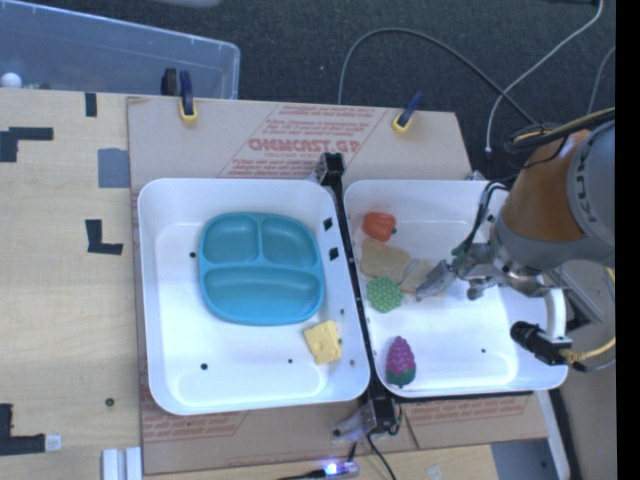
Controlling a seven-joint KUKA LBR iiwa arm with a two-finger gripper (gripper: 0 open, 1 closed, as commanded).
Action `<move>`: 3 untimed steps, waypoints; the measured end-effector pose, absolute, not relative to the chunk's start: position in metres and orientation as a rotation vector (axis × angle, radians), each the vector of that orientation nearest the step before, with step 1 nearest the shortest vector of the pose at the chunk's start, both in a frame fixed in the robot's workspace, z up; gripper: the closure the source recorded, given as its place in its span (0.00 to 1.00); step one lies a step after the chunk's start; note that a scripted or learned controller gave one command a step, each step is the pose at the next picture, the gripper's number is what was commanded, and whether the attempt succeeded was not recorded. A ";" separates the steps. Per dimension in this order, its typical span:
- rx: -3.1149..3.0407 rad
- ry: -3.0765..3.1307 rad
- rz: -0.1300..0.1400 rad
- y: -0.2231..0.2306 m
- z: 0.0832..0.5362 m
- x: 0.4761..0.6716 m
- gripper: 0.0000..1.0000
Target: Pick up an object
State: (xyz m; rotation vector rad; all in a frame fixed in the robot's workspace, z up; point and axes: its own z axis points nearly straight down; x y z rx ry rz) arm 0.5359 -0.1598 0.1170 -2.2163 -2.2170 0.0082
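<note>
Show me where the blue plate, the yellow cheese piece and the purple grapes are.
blue plate (262, 268), camera view, middle divider ridge.
yellow cheese piece (322, 341), camera view, top face.
purple grapes (400, 358), camera view, middle of bunch.

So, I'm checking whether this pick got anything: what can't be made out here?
- Gripper: too small and blurred in the camera view to tell its state or any contact with the beige piece.
- Green toy: its upper edge meets the beige piece, overlap unclear.
- Arm: cut off by the right edge.
</note>
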 end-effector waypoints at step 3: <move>-2.220 -2.224 -0.001 -0.151 0.149 0.534 1.00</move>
